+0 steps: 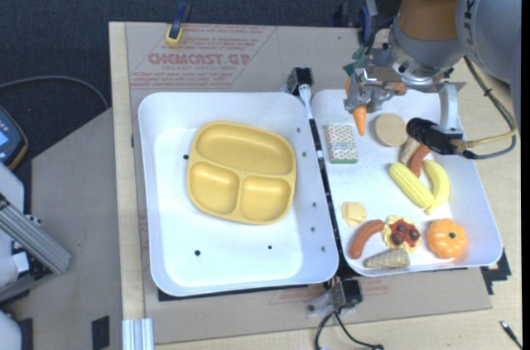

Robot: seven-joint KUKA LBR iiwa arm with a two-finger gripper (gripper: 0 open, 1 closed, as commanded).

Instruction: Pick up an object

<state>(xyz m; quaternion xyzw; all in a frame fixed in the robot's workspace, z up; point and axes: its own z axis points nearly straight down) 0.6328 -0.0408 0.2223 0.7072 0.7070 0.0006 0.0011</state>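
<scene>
Camera view showed the gripper (pixel 362 98) at the upper right of the frame, its fingers closed on the top of a small carrot (pixel 359 120) hanging over the right bin (pixel 489 234). The carrot looked light, hard and smooth, so it could slip; the thick top seemed the best place to hold.

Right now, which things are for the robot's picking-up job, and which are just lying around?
For the job:
gripper
carrot under it
corn
banana
sausage
small pumpkin
right bin

Just lying about:
yellow divided plate in the left bin
yellow clamp
</scene>
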